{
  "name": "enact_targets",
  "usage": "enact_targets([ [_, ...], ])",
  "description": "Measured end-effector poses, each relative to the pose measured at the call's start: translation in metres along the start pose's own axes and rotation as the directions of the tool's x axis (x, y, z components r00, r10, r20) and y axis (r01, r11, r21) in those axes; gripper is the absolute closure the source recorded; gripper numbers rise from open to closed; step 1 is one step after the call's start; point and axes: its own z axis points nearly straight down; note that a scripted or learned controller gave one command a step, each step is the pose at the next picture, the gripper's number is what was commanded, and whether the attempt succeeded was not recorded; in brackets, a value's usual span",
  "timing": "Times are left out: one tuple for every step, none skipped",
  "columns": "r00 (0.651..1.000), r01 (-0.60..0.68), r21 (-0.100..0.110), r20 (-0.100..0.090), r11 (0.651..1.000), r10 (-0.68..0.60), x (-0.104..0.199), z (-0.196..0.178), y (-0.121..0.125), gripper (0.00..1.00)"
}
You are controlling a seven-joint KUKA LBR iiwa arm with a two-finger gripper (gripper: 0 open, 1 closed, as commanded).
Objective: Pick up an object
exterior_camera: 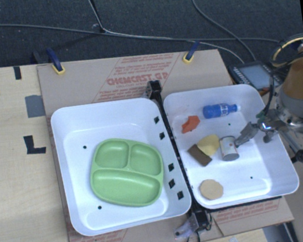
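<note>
- Nearest thing in the right bin (pixel 283 185) is a flat tan disc (pixel 211 189), kinda cookie-looking, sitting on the bin floor close to the near wall.
- A bit farther in there's a dark brown block (pixel 199 155) lying at an angle, touching a pale yellow wedge (pixel 209 144) that looks like sponge or foam. Can't tell the material for sure.
- Just right of those is a small silver can (pixel 229 149) with what looks like a red patch on the side; the label is too small to read.
- The gripper (pixel 252 132) comes in from the right over the bin's right edge, low and slanted, its tip right beside the can. Whether it actually touches the can I can't make out, and how the tool is set is too blurry to call, so no claim there.
- The arm (pixel 298 91) behind it is partly cut off at the right; you get the orange band and some grey.
- Farther back: a small orange-red chunk (pixel 191 123), irregular shape, and a blue bottle (pixel 220 110) with a white cap lying on its side near the far wall.
- The left bin (pixel 65 127) holds a light green divided plate (pixel 127 172), smooth plastic, three sections.
- Both bins are shallow, white and glossy, sitting on a cardboard sheet (pixel 134 75) with red printing.
</note>
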Motion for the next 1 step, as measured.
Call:
enact_targets([
  [1.0, 0.001, -0.002, -0.001, 1.0, -0.001, 0.0068, 0.0444, 0.0023, 0.0],
])
